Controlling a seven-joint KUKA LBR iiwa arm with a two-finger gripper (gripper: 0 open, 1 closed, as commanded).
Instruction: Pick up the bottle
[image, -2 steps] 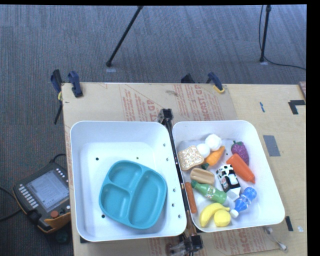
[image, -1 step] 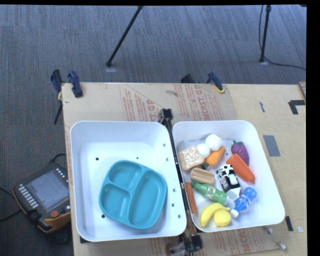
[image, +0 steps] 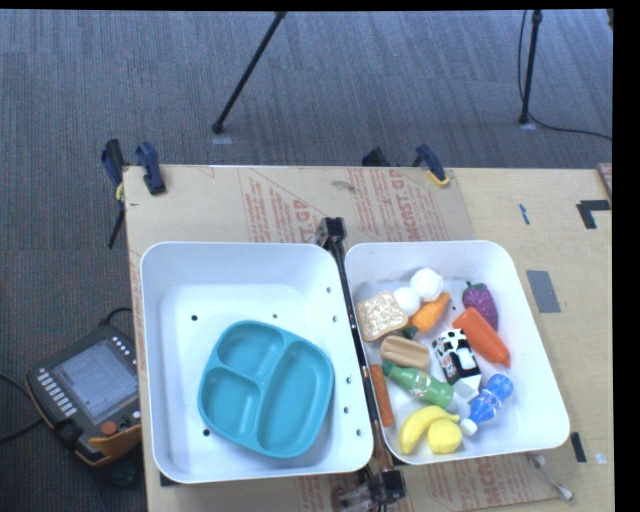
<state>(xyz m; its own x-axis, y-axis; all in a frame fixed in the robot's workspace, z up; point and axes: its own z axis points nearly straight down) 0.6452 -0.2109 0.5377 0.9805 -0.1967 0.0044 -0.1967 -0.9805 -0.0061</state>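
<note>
Evidently nothing was done yet: the green bottle (image: 418, 380) lay on its side in the right bin (image: 535, 385), just below the hot dog bun (image: 404, 351), untouched and awaiting its grasp.

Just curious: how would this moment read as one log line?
green bottle: lying in right bin | blue plate: left bin | pick: not done
</note>
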